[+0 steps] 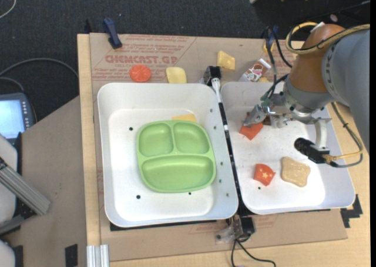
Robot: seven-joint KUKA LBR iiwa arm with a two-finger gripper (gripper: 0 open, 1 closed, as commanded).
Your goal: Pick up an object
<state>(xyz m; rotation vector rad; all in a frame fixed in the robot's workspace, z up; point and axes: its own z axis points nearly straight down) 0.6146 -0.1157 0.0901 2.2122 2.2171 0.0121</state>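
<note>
Claw low in the right-hand white bin, touching the orange-red wedge-shaped block; can't tell whether it's clamped.

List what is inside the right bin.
In the right bin: an orange-red wedge at the gripper, a red block and a tan piece. The arm covers the bin's back right part.

Left white plastic bin: green divided plastic tray at centre. Right white plastic bin: orange wedge block far-left, red block near, tan biscuit-shaped piece just right of it.
</note>
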